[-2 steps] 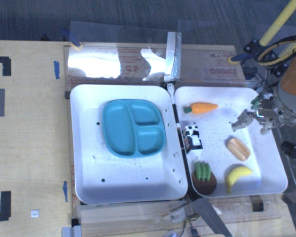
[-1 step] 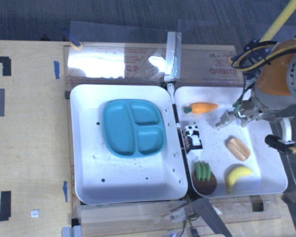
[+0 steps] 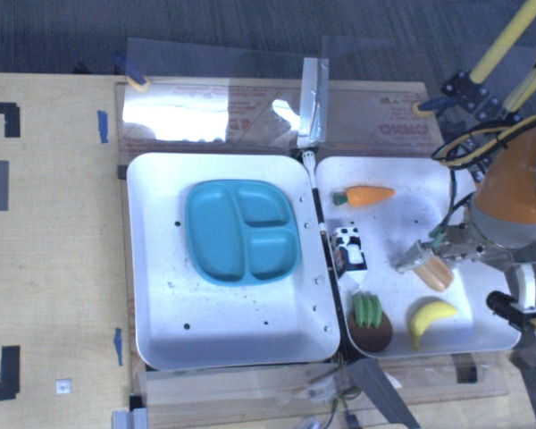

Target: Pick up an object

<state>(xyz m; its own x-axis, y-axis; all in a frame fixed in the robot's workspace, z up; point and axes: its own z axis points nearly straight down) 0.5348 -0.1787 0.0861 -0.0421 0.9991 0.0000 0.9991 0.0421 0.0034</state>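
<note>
Gripper (image 3: 422, 259): you see it low in the right bin (image 3: 402, 226); you cannot tell how its jaws stand.
Tan thing (image 3: 434, 273): right at the gripper.
Banana (image 3: 431, 318): near, just below.

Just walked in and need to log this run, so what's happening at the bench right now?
A grey arm with an orange band is reaching into the right bin from the right, its gripper low over the bin floor beside a small tan object. Whether it has a hold on that object can't be told. Around it lie a carrot, a banana, a brown and green toy and a small black and white item. The left bin holds a blue divided tray.
</note>
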